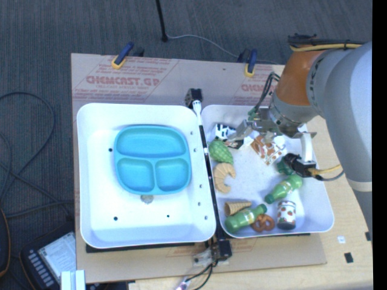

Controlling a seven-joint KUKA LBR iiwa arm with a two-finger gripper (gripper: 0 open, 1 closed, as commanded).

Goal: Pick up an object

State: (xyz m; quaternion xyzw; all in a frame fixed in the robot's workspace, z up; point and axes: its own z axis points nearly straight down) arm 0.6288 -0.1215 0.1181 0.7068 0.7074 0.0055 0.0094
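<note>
A: Where is the end effector (261, 125)?

B: Low over the far end of the right bin (320, 213), under the arm's orange band (294, 80). Whether its fingers are apart or together, I cannot tell; the wrist hides them.

A: And what could be picked up?

B: All of it lies in the right bin. Just beside the end effector sits an orange-and-white checked toy (266, 148), and on its other side a small black-and-white figure (226, 131). Along the bin's wall nearest the left bin (91, 162) are a green leafy piece (221, 151) and a croissant (224, 177). At the near end lie a green bottle (283, 190), an ice-cream cone (237, 207), a pretzel (263, 223) and a small jar (286, 214).

A: The left bin?

B: It holds a blue divided tray (151, 159).
</note>
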